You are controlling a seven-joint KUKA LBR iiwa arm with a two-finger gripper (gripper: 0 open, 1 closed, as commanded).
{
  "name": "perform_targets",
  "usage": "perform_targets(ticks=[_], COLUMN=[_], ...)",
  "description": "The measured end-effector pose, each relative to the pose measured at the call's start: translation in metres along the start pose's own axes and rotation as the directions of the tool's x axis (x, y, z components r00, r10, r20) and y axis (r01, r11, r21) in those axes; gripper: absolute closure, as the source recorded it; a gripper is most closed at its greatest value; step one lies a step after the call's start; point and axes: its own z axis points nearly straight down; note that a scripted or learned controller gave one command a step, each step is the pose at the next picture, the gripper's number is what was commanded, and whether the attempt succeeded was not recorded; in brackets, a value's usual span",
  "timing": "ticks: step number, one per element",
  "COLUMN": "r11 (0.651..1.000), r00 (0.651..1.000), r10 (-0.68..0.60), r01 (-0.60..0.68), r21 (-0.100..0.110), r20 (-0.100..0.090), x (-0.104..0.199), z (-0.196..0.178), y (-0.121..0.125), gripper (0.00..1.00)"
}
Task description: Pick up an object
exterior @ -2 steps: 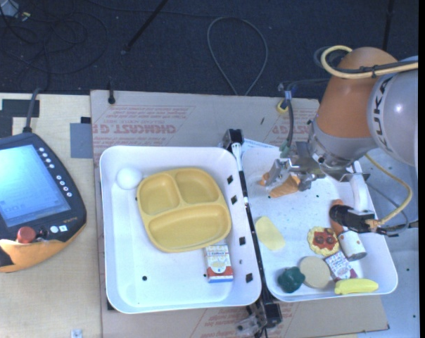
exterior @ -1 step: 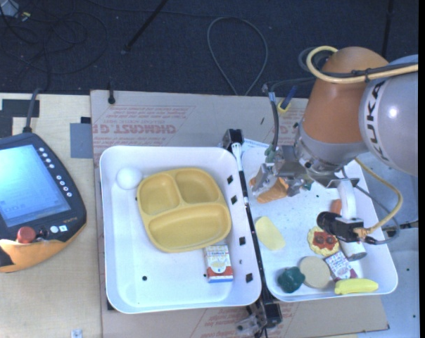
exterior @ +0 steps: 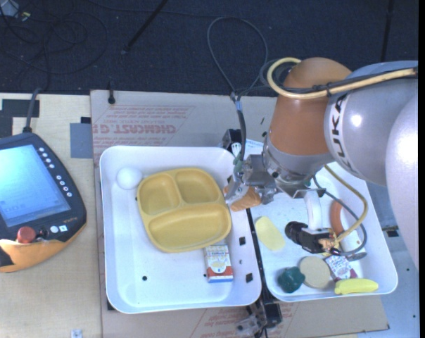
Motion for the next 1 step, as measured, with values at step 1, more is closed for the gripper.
perform_targets(ticks=[1], r11=[1.000], r00=[1.000], r10=[0.003], r01=[-0.003], r21=[0.001], r20=[0.001], x=[-0.0799], z=[0.0427], y=[0.0040], gripper=[1.00])
